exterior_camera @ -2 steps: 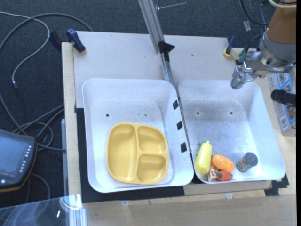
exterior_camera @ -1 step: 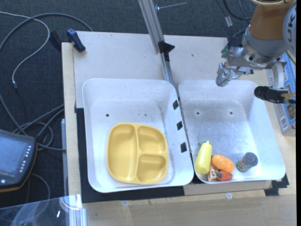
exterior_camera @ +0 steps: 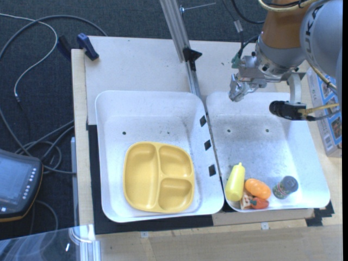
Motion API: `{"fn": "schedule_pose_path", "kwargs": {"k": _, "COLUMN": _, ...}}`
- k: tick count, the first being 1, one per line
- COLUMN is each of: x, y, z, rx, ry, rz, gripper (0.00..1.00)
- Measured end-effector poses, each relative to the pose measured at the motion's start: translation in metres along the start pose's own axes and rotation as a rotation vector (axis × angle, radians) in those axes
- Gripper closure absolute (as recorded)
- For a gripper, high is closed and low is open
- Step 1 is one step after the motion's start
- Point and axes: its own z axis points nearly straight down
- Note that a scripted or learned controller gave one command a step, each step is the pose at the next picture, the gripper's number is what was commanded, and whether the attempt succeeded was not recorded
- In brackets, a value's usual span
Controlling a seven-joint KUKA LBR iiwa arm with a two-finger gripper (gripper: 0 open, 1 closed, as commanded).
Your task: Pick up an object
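Observation:
In the right bin (exterior_camera: 272, 145), near its front edge, lie a yellow bottle-shaped object (exterior_camera: 235, 182), an orange rounded object (exterior_camera: 258, 188) with a small red-and-white piece (exterior_camera: 252, 202) in front of it, and a small dark can (exterior_camera: 285, 186). My gripper (exterior_camera: 237, 92) hangs over the far left corner of the right bin, well away from these objects, with nothing seen held in it. The left bin (exterior_camera: 147, 113) holds a yellow divided plate (exterior_camera: 159, 176).
A metal pole (exterior_camera: 179, 31) slants up from between the two bins at the back. A blue clamp (exterior_camera: 87, 45) sits on the bench's far left corner. Cables and a tablet (exterior_camera: 16, 184) lie on the floor to the left.

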Motion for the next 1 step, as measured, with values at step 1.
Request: {"fn": "schedule_pose_path", "kwargs": {"k": 1, "x": 0.0499, "y": 0.0178, "z": -0.0032, "rx": -0.006, "ry": -0.001, "rz": 0.0, "gripper": 1.0}}
